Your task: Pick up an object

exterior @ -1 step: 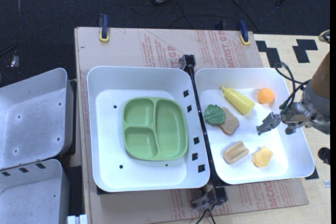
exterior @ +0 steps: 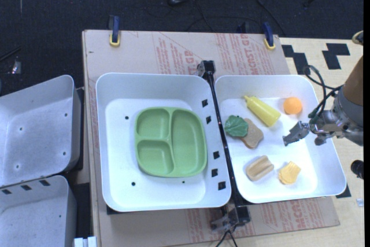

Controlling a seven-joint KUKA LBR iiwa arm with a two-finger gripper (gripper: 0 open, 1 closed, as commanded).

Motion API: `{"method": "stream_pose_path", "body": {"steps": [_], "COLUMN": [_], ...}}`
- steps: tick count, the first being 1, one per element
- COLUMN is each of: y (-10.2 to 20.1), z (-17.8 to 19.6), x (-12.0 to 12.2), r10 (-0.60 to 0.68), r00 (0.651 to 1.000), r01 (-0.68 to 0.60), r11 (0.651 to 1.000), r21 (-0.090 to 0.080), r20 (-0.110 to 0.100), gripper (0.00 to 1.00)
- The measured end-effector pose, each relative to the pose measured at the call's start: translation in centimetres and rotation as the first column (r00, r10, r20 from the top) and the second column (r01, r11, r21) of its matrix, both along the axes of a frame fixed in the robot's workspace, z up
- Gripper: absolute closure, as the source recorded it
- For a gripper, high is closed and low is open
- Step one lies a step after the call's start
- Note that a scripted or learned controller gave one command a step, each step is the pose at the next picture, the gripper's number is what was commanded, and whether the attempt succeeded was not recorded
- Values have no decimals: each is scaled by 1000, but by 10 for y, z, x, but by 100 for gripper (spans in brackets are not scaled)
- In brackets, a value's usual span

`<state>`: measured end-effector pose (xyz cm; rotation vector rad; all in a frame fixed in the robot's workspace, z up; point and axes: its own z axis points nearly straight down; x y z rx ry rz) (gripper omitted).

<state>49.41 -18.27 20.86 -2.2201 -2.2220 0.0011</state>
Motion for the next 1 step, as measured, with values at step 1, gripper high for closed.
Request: {"method": "stream_pose_path", "body": {"steps": [1], "y": [6], "z": [-51], "x": [8], "r10": [-1], "r00": [1000], "r01": [1], "r11": [1000], "r21": [2], "r20": [-4], "gripper": [0]}}
